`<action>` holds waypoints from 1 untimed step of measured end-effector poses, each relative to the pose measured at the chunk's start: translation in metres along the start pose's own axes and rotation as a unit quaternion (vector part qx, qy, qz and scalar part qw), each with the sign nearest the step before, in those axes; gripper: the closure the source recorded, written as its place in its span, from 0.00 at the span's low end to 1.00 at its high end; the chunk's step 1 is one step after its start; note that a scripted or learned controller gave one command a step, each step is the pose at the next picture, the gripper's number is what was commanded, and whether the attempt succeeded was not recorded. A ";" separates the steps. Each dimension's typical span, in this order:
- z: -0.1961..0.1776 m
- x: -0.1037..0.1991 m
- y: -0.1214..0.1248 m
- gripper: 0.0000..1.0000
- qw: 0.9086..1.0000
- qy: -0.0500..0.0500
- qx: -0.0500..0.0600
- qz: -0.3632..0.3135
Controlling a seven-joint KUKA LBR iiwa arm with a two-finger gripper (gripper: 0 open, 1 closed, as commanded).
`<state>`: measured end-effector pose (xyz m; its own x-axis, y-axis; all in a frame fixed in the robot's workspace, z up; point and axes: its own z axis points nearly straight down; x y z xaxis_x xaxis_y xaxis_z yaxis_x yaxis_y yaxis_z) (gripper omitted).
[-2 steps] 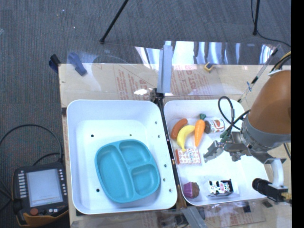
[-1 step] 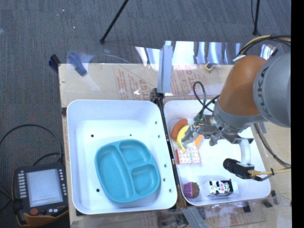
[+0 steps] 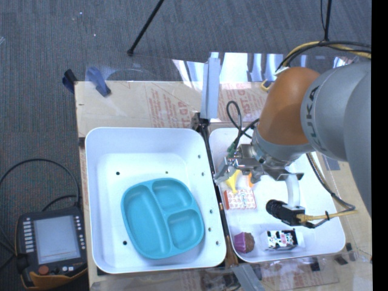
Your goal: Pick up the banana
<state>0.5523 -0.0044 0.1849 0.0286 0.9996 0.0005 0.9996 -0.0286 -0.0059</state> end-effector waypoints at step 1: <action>0.000 -0.021 0.012 0.00 1.000 0.000 0.000 0.015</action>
<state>0.5634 -0.0255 0.1850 0.0592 0.9982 0.0002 0.9982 -0.0592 -0.0055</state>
